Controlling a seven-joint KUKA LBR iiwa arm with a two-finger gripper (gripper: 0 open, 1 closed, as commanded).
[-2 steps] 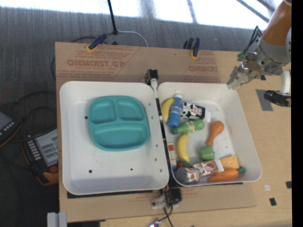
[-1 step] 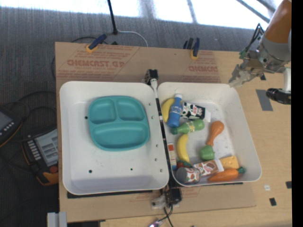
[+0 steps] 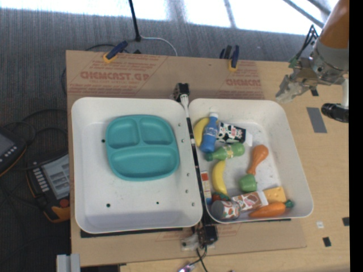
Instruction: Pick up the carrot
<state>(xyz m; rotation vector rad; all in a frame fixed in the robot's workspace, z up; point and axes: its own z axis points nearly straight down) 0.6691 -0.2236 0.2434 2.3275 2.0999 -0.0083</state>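
Carrot (image 3: 269, 210), smooth tapered orange plastic, lies at the right bin (image 3: 295, 152) front edge beside a cheese wedge (image 3: 275, 195); gripper (image 3: 296, 85) state unclear.

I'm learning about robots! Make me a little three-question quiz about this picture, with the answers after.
1. True or false: the carrot lies in the left bin.
2. What sits in the left bin? A) a teal divided plate B) a banana C) a blue bottle
3. Fill in: the end effector hangs above the bench, outside the right bin's far ____ corner.

Key
1. False: it lies by the right bin's near edge, beside the cheese wedge.
2. A
3. right
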